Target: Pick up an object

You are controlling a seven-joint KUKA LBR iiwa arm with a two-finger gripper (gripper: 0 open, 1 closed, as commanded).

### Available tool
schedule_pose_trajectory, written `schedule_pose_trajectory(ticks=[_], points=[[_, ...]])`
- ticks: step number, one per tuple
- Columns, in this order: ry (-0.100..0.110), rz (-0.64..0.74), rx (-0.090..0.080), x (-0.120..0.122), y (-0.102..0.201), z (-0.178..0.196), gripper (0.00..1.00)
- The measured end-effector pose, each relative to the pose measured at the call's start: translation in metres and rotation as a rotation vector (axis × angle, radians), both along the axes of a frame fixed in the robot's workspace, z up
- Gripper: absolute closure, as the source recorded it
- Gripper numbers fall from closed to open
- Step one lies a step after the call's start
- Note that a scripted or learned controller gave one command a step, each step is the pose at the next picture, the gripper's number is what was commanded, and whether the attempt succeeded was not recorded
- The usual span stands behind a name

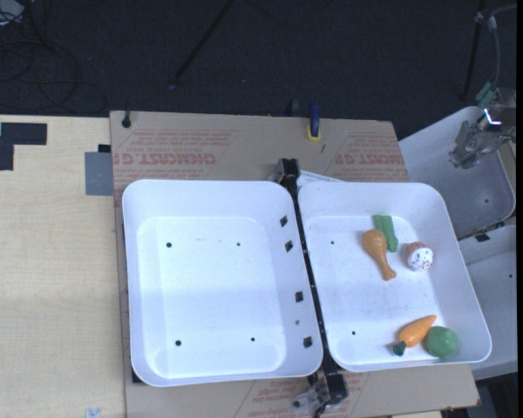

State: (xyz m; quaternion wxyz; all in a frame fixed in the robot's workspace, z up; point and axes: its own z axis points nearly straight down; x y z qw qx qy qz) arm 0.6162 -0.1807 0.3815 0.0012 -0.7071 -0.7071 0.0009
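Note:
The right bin (453, 233) holds several small objects. An orange drumstick-shaped toy (377, 251) lies against a green stick (385, 232). A white ball with red marks (418, 257) rests just right of them. Near the front right corner, an orange carrot-like toy (416, 330) touches a green ball (442, 342). A grey metal piece that looks like my gripper (471, 144) hangs beyond the right bin's far right corner, well away from all the objects.
The left bin (139, 233) sits beside the right one, with a black clip strip (298, 268) along their shared edge. Both rest on a cardboard sheet (200, 151) on the wooden bench. A grey plate (488, 198) lies to the right.

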Motion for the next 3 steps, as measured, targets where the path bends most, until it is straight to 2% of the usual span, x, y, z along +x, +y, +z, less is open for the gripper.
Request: schedule_pose_trajectory(ticks=[1, 2, 3], points=[[0.004, -0.002, 0.002, -0.097, -0.006, -0.049, 1.0], [0.01, -0.003, 0.005, -0.144, -0.033, -0.211, 1.0], [-0.013, 0.004, -0.004, -0.118, -0.014, -0.066, 1.0]])
